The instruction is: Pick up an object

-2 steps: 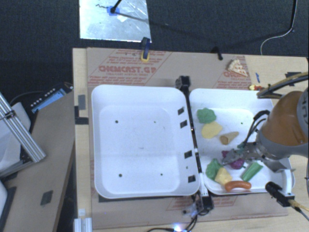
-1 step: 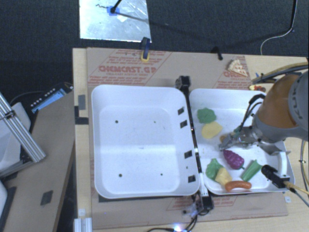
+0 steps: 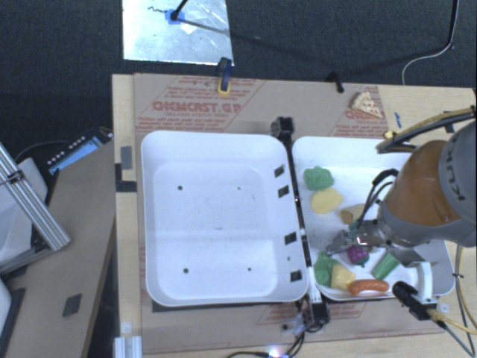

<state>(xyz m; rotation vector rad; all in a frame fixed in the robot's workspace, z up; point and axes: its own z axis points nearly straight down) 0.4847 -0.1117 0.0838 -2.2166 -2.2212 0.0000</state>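
The right bin (image 3: 339,155) holds several toy foods: a green leafy piece (image 3: 318,177), a pale yellow piece (image 3: 326,201), a small tan piece (image 3: 347,216), a purple piece (image 3: 359,255), a green lump (image 3: 324,268), a yellow piece (image 3: 342,276), a red-orange sausage (image 3: 368,286) and a green stick (image 3: 386,265). My gripper (image 3: 349,242) is low in that bin's front half, right at the purple piece's upper left edge. The arm's orange band (image 3: 421,189) hides the bin's right part.
The left bin (image 3: 216,215) lies beside the right one, with a black clip strip (image 3: 294,215) between them. A toy pizza slice (image 3: 366,104) lies on the cardboard behind the right bin. A yellow clamp (image 3: 223,86) sits at the back edge.
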